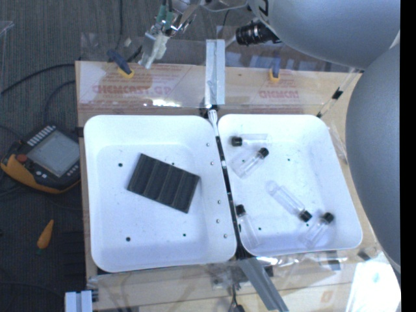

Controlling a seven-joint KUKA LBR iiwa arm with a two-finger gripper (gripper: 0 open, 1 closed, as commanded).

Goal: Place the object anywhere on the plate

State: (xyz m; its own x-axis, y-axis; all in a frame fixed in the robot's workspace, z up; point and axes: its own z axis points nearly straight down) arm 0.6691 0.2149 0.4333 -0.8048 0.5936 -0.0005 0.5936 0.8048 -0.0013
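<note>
Vials (286, 201), clear with black caps, lie scattered in the right bin (338, 174), well apart from the jaws, nearer the camera and off to the arm's side of them. None sits on the plate (162, 182), the dark ribbed slab lying flat in the left bin (104, 142), almost straight toward the camera from the jaws and closer to them than any vial. The jaws hang beyond the far rim of the left bin, over the worktop (130, 90); at this slant I cannot tell how wide they stand or whether anything is between them. By my reading the task is barely begun: no vial looks picked, and the fetch, carry and set-down are all left.
</note>
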